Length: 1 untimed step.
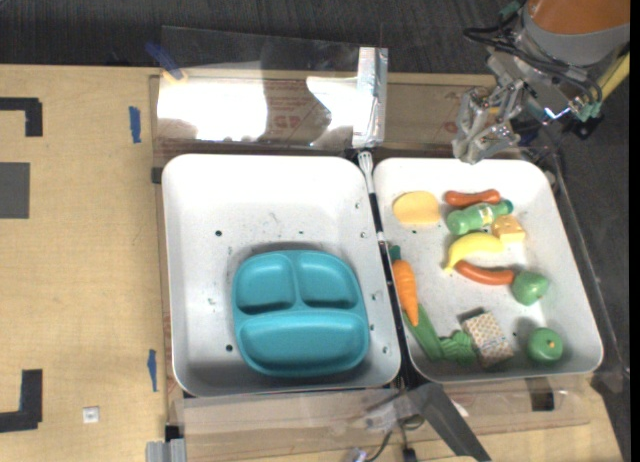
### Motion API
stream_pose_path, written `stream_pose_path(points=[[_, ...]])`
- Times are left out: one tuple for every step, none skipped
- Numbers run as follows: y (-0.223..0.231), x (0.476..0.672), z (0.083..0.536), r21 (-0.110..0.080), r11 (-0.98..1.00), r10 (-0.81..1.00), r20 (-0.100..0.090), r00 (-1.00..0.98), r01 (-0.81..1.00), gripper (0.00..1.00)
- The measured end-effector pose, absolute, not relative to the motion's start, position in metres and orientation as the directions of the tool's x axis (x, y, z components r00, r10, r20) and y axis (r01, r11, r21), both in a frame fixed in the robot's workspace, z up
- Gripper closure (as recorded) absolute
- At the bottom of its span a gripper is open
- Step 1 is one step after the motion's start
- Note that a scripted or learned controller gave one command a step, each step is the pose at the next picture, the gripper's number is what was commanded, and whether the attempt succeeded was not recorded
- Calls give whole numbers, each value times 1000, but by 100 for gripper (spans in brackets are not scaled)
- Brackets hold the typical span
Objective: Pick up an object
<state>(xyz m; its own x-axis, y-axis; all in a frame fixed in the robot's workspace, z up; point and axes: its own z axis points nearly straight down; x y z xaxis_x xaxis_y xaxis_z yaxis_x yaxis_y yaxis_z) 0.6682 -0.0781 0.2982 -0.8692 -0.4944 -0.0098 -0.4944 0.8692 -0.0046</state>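
A green round fruit [545,345] and a speckled block [486,335] are seen at the near edge of the right bin [580,280], with a carrot [405,290] laid along its left wall. A teal divided tray [298,312] is held in the left bin [200,210]. Farther back, a banana [472,248], two red sausages [484,272], a green piece [529,287] and a yellow lemon [417,208] are clustered together. Beyond the right bin's far rim, the gripper [487,128] is found above the bench, well apart from the toys; nothing is seen held, and how far it is parted cannot be told.
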Motion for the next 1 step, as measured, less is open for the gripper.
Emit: stream_pose_path(points=[[-125,668,318,-7,858,-514,-10,-858,-514,100]])
